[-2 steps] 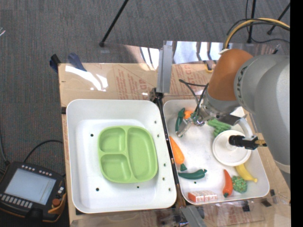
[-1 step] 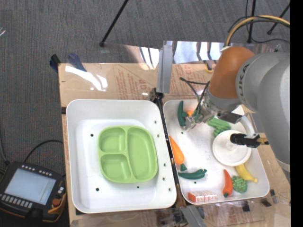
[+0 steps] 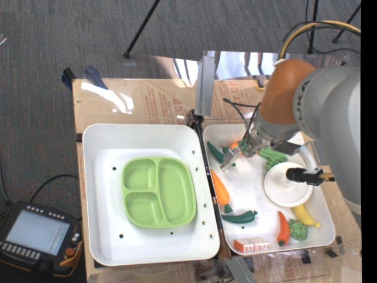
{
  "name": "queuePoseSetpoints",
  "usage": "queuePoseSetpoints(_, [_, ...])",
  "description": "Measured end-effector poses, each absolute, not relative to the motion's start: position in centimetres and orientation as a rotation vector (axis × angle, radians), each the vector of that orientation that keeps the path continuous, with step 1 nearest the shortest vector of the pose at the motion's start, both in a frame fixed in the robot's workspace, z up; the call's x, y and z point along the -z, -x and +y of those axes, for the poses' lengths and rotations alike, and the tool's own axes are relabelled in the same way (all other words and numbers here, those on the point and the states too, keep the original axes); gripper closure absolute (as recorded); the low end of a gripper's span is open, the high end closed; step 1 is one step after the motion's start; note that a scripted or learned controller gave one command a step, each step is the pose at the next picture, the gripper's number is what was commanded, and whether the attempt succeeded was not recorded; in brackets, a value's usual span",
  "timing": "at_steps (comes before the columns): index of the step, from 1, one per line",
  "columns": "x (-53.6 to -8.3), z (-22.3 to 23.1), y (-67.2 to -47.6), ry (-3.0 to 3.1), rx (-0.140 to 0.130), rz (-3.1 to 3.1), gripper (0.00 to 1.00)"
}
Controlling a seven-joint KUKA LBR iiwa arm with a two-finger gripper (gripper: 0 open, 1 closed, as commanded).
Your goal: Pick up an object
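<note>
**Gripper low in right bin, above dark green pepper**

Gripper [image 3: 231, 157] sits at the upper-left of the right bin [image 3: 327, 217], arm reaching in from the right. Whether the fingers are spread or closed cannot be told at this resolution; nothing is visibly between them.

Nearest candidate: 1 dark green pepper [image 3: 215, 152], just beside the fingers, toward the bin's left wall. Long axis runs diagonally, upper-left to lower-right. A small orange item [image 3: 234, 145] lies just behind the fingers; identity unclear.

Other items, relative to the fingers:
- carrot [image 3: 220, 188]: nearer the camera, long axis roughly up-down along the left wall
- 2nd green pepper [image 3: 240, 217]: further toward the camera, lying nearly across
- broccoli [image 3: 273, 155]: to the arm side
- white bowl [image 3: 287, 184]: arm side, lower

Judgement: the pepper beside the fingers is the likely target; a grasp would need to close across its short axis.
</note>
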State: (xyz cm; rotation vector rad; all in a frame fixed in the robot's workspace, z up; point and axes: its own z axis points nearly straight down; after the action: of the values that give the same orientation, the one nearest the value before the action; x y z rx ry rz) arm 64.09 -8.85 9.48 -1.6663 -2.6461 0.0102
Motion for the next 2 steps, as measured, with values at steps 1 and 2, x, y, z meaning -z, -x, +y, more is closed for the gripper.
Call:
queuePoseSetpoints(1, [-8.7, -9.4, -64.3, 1.947, -0.003, -2.461, 0.00])
queuePoseSetpoints(2, [-9.7, -9.3, -64.4, 1.940, -0.005, -2.466, 1.00])
